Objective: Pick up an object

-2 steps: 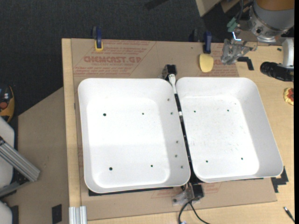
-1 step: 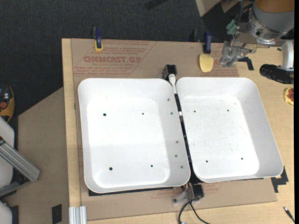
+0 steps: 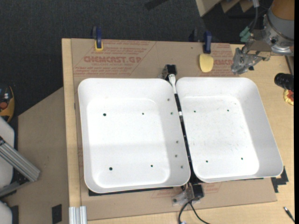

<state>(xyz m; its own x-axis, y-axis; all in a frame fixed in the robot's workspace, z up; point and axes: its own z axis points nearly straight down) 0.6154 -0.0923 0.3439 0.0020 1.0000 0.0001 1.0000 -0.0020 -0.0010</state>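
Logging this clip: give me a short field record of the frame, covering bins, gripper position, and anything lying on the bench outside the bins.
left bin: white, shallow, on the bench
right bin: white, shallow, edge to edge with the left one
gripper: above the bench beyond the right bin's far right corner, outside both bins
yellow object: on the board beyond the right bin's far edge, left of the gripper, apart from it
blue clamps: two on the board's far edge

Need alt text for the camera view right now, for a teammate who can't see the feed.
The gripper hangs above the bench's far right corner, beyond the right bin and beside a small yellow object lying on the board. Two shallow white bins sit side by side on the bench, the left bin matching the right, each showing just small dark dots on its floor.
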